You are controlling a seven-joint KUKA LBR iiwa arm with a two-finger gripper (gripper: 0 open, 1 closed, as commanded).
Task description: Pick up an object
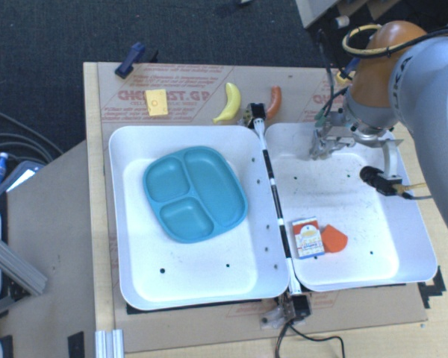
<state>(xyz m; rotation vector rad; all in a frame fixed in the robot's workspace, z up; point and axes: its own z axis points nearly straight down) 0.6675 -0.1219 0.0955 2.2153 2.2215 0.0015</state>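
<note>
My gripper (322,146) hangs low over the far left part of the right bin (373,271), pointing down at bare white floor. Nothing shows under it or in it. A small red and white carton (308,238) lies near the front of that bin, by the divider. An orange piece (334,239) touches the carton's right side. Both lie well in front of the gripper. A blue divided plate (195,192) rests in the middle of the left bin (134,274).
Behind the bins, on the brown board, lie a yellow banana (228,102), an orange-red sausage-shaped thing (273,101), a yellow square tag (156,103) and a blue clip (130,60). The arm's grey body fills the right side above the right bin.
</note>
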